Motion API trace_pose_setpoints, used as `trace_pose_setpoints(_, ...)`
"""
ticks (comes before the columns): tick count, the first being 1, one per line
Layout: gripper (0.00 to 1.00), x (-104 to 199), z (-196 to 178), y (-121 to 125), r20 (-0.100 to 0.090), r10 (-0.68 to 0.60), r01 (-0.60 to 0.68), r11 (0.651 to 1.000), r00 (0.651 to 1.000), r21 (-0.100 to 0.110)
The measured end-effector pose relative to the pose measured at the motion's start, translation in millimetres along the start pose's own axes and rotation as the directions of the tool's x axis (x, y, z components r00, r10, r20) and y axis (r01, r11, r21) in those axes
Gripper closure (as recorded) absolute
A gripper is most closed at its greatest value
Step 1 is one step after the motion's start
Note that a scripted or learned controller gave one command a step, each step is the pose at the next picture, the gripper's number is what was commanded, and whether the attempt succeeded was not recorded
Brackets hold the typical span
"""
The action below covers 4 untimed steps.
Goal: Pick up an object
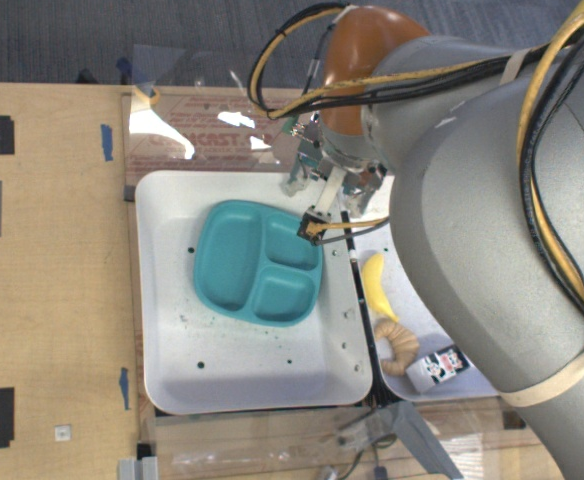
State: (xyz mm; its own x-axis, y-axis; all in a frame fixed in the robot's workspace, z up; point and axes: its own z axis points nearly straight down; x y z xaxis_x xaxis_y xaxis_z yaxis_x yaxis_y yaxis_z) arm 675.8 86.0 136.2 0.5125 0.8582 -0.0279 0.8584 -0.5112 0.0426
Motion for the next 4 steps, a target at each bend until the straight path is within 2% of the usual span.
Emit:
trace_pose_setpoints(3, 0.00, 1.1, 0.2, -0.6, 0.000, 0.059, -0.059, 0.998, 0.998, -0.002)
trace_pose_setpoints(4, 0.00, 0.3, 0.3, -1.4, 0.001, 0.106, -0.106, 0.994, 0.994, 0.006)
